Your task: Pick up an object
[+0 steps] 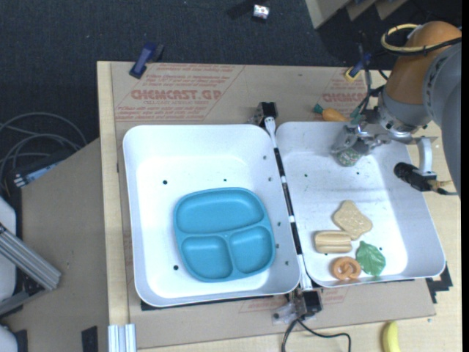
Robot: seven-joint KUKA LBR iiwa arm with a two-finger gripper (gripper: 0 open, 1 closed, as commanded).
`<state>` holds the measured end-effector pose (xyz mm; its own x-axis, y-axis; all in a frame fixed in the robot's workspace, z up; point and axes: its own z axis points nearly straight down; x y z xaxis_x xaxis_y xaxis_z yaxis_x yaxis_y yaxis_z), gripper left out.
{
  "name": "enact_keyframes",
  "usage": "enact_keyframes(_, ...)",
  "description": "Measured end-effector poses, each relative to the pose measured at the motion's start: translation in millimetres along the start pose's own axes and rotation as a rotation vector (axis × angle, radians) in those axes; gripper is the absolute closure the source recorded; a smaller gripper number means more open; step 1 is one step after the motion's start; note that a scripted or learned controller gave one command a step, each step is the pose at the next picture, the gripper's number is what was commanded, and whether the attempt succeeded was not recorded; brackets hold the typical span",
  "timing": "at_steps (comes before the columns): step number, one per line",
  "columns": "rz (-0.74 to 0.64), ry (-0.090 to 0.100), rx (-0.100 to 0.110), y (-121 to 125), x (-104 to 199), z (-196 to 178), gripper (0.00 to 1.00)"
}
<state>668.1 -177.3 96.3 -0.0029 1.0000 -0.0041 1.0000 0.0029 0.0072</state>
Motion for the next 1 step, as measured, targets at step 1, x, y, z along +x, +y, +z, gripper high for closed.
enact_keyframes(1, 0.001, 0.004, 0.004, 0.3, 94.8, -90.0, 1.00)
